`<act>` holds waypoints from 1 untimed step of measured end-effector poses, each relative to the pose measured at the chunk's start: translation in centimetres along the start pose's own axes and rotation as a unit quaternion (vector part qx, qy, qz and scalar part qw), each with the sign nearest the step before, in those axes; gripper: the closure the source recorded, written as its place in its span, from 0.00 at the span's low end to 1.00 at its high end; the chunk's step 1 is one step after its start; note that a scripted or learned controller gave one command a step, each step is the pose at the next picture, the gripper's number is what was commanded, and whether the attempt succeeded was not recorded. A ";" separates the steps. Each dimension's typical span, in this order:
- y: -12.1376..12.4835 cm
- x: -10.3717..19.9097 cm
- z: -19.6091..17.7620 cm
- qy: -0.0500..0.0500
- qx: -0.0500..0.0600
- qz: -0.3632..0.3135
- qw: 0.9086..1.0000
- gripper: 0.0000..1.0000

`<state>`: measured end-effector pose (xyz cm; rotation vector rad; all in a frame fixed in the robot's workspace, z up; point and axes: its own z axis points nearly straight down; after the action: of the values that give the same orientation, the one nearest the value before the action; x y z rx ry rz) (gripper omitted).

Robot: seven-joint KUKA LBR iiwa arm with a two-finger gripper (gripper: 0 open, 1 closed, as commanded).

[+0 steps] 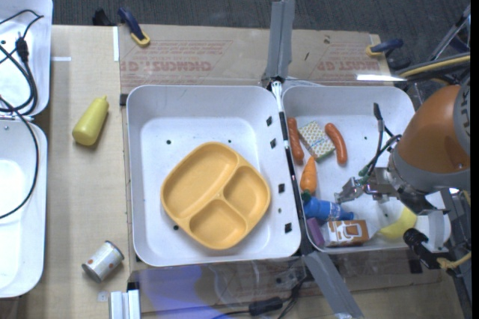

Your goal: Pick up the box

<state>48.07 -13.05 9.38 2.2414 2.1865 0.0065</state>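
gripper (350,192) is seen at lower right above the box (347,232), its state unreadable; crowded neighbours could be grabbed instead.

I see the yellow three-compartment plate (215,195) lying in the left white bin (142,160). In the right white bin (352,94), the small orange cardboard box (347,232) sits at the near edge, with the gripper (352,190) just behind it.
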 end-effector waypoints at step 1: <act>4.4 3.5 0.4 0.001 0.007 0.144 0.990 0.00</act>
<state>52.56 -9.63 9.06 2.5418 1.8490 -0.0050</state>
